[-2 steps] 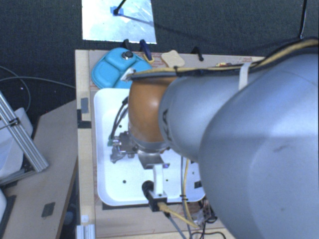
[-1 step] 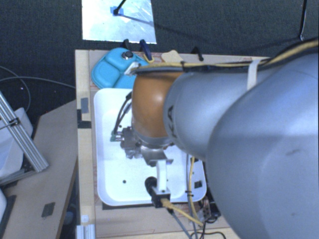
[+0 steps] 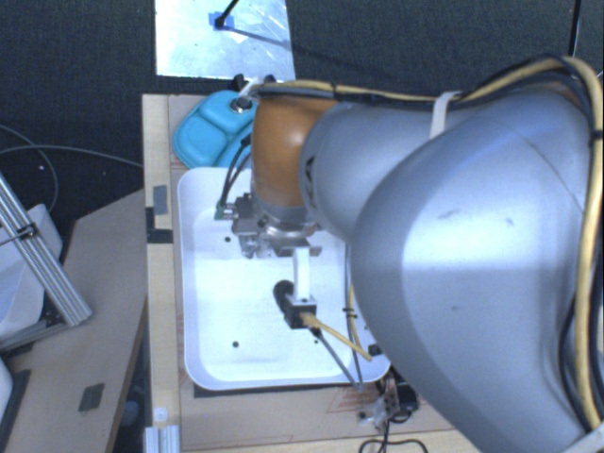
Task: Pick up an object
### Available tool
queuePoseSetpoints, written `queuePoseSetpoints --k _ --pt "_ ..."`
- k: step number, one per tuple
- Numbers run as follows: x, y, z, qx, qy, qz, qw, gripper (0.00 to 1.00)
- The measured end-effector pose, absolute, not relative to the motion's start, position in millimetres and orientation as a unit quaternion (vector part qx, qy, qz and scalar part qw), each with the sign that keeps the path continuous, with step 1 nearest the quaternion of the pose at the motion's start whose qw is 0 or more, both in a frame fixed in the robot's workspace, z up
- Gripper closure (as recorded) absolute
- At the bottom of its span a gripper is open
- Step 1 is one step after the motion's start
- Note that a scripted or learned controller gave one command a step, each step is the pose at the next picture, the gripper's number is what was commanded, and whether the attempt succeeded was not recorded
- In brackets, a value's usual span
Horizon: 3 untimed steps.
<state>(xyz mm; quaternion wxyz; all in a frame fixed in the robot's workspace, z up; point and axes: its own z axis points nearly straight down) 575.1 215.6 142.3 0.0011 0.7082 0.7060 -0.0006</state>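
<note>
A light blue rounded plastic object (image 3: 209, 132) with a cap lies at the far end of the white bin (image 3: 212, 347), against its far rim. My gripper (image 3: 262, 242) hangs below the orange wrist band, low over the far middle of the bin floor. It is a short way in front of the blue object and not touching it. Nothing shows under the gripper's tip. A few tiny dark specks (image 3: 236, 344) dot the bin floor. My grey arm covers the right side of the view and hides everything there.
A shiny silver panel (image 3: 222, 22) lies beyond the bench at the top. An aluminium frame (image 3: 42, 267) stands off the bench's left side. The wooden bench edge (image 3: 160, 281) runs along the bin's left rim.
</note>
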Motion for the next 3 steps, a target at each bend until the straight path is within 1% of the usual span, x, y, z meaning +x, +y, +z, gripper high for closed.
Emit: queuePoseSetpoints --k 1,2,3 --pt "648.4 172.5 169.8 0.708 0.706 0.0035 0.003 1.00" --pt "655.8 163.6 79.1 0.707 0.707 -0.0019 -0.001 1.00" --pt "671.5 97.0 192.6 0.708 0.706 0.0041 0.005 1.00"
